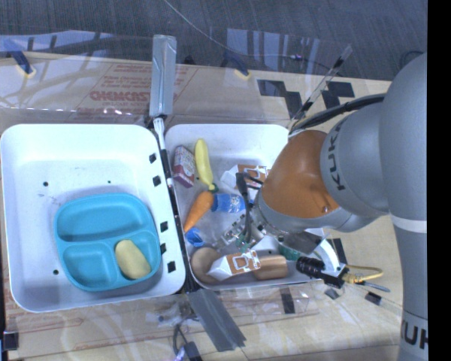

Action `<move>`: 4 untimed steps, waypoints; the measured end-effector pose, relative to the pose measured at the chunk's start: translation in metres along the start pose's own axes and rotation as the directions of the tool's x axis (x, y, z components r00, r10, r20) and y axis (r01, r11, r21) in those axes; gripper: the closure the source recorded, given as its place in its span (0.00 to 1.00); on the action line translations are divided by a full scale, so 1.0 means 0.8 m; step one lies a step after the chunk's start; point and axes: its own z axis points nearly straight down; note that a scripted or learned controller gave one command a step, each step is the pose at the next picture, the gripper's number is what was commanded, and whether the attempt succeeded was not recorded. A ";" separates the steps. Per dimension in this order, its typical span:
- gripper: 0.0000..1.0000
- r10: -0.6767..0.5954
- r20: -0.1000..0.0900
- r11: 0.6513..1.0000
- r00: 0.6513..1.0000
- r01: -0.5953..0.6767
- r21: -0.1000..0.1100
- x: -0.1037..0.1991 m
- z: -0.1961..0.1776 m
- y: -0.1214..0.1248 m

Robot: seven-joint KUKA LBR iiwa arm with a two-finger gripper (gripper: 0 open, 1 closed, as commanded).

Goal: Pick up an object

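Observation:
The right bin (233, 135) holds a yellow banana (203, 163), an orange carrot (198, 210), a dark red can (183, 165), a blue-capped plastic bottle (230, 202), a brown wooden spoon-like piece (237, 265) and crumpled packaging. My gripper (239, 234) reaches down into the middle of this bin, just below the bottle and above the brown piece. The orange wrist band (301, 177) and grey arm cover the bin's right half. Clutter hides the fingertips.
The left bin (30, 156) bears a blue divided tray (98, 224) with a yellow potato-like object (132, 259) in its lower right compartment. A grey divider post (162, 77) stands between the bins at the back. Tape strips lie on the bench front.

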 end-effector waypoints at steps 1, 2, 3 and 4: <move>1.00 0.088 0.009 0.996 0.996 -0.088 -0.007 -0.002 -0.271 0.005; 0.00 0.087 0.005 0.996 0.996 -0.087 -0.002 0.000 -0.268 0.004; 0.00 -0.011 -0.002 1.000 1.000 0.011 0.004 -0.042 -0.205 0.043; 0.00 0.036 -0.004 0.999 0.999 -0.036 0.007 -0.078 -0.093 0.049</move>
